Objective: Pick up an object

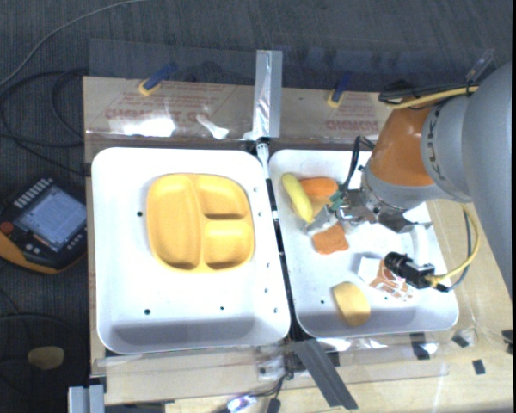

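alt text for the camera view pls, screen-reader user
A grey robot arm with an orange band reaches from the right into the right white bin, its gripper low among a yellow banana and orange food pieces. The left white bin holds a yellow divided tray.

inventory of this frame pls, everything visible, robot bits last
bins: 2, white, side by side on bench
tray: 1, yellow, three compartments, in left bin
banana: 1, yellow, right bin, upper left
orange piece: 1, orange, touching banana's right side
wedge: 1, orange, right bin, middle
block: 1, pale yellow, right bin, lower middle
packet: 1, white with orange print, right bin, lower right
clips: 2, blue and yellow, on back board
pendant: 1, orange and black, floor at left
gripper: 1, grey, low between banana and wedge
arm: 1, grey with orange band, from right
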You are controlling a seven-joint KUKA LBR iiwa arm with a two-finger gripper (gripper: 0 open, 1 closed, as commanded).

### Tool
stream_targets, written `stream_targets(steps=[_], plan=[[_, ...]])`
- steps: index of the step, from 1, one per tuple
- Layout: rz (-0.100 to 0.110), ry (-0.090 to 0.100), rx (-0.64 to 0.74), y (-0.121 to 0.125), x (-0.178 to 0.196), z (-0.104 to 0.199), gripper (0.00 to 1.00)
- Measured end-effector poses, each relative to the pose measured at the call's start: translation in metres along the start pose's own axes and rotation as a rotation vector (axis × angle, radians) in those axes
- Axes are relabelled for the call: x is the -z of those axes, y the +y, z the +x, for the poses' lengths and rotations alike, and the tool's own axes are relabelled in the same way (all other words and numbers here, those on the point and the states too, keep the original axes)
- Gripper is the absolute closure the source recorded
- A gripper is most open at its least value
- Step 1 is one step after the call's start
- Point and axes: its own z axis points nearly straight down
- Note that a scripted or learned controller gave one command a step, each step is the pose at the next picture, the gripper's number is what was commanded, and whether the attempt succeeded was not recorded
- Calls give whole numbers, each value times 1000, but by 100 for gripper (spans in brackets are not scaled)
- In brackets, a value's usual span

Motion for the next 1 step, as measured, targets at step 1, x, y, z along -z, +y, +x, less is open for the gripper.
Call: stream_targets(steps=[1], plan=[[10,1,325,37,83,24,100]])
